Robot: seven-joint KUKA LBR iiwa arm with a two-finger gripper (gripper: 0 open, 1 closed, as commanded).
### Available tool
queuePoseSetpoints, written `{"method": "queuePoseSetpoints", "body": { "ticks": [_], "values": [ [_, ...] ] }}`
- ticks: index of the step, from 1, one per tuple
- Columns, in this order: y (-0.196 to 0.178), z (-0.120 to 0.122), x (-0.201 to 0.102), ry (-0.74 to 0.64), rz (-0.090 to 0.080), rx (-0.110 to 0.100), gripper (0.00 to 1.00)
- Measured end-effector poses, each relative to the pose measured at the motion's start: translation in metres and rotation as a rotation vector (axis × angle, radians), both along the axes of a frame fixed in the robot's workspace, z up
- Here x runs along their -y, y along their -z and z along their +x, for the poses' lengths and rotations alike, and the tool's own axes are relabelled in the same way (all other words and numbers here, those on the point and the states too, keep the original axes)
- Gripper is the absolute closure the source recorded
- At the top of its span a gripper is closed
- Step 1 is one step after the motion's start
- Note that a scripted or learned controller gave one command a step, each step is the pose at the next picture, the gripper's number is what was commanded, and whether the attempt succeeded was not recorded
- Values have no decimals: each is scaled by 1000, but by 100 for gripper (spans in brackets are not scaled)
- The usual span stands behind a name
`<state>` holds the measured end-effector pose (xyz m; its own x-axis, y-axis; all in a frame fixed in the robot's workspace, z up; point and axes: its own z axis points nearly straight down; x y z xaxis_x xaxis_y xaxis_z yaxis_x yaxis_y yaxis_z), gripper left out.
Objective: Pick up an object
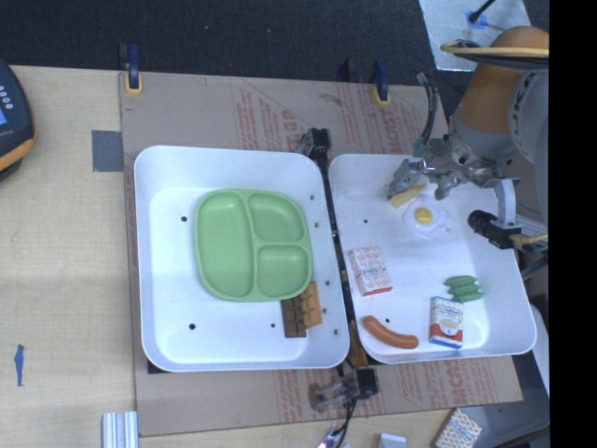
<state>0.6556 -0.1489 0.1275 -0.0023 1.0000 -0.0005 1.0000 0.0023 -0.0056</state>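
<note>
Yellow wedge [404,197]: a small pale-yellow piece at the far end of the right bin [508,343], lying between the two fingers of the gripper [424,183]; whether it is lifted off the floor cannot be told.
Gripper: metal fingers spread a little and closed on the yellow wedge, hanging below the grey arm [522,119] with its orange band [490,96].
Fried egg [424,218]: white with a yellow yolk, just beside the gripper on the bin floor.
Other things in the right bin: a red-and-white carton [369,270] near the left wall, a sausage [390,333] at the near edge, a small juice box [447,322] beside it, green pea pods [463,287] toward the right wall.
Left bin [154,250]: holds a green divided plate [252,244] in the middle and a brown chocolate bar [301,310] touching the plate's near right edge.
Surface: both bins sit on a sheet of brown cardboard [233,110] with red print, held by blue clamps [131,66] at the far edge, on a pale wooden bench [56,278].
Room: dark carpet [233,17] beyond the bench; a grey tape square [106,149] on the wood; a yellow-and-black device [11,115] at the left edge.
</note>
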Motion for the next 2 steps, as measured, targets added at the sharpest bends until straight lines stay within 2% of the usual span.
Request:
{"method": "queuePoseSetpoints", "body": {
  "ticks": [1, 2],
  "values": [
    [-8, 1, -6, -2, 0, 4, 0],
    [12, 0, -6, -3, 0, 0, 0]
  ]
}}
